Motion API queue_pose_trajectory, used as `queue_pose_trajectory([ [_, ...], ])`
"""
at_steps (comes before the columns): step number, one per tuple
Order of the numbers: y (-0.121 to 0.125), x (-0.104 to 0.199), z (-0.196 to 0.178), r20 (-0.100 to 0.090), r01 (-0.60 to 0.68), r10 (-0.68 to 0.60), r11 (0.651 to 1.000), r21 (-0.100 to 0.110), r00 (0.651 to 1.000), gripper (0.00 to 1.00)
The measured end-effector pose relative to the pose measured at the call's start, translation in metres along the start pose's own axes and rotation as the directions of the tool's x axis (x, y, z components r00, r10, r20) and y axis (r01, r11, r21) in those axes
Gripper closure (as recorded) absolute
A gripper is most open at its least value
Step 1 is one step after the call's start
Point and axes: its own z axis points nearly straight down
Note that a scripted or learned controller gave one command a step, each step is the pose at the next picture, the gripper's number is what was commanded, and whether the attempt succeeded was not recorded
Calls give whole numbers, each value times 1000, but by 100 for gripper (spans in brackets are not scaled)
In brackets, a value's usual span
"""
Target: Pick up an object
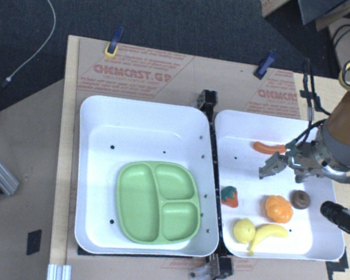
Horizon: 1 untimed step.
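Plainly, the risk lay in how crowded the right white plastic bin (pixel 228 127) was around the arm. The grey two-finger gripper (pixel 284 168) hung over the far half of that bin with its fingers apart and nothing between them, one dark finger (pixel 270 168) reaching left and the other (pixel 299 175) pointing nearer. Just beyond it, toward the far wall, lay a slim orange carrot (pixel 268 148); nearer and to the right sat a small round brown object (pixel 300 199), with a round orange fruit (pixel 278 209) beside it. A yellow lemon (pixel 244 229) touched a yellow banana (pixel 268 235) by the near rim, and a small red-and-green piece like a strawberry (pixel 229 196) rested against the left wall. With the fingers poised between the carrot and the brown object, a straight descent would likely have closed on bare bin floor. A thin, low carrot could have rolled away from one finger, and round fruit could have squirted out of a shallow pinch. The left white bin (pixel 94 119) held a green three-compartment plate (pixel 157 201), well apart from any target.
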Motion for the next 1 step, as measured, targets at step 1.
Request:
queue_pose_trajectory([
  [1,-3,-3,63,-1,-1,1,1000,5,1000,0],
])
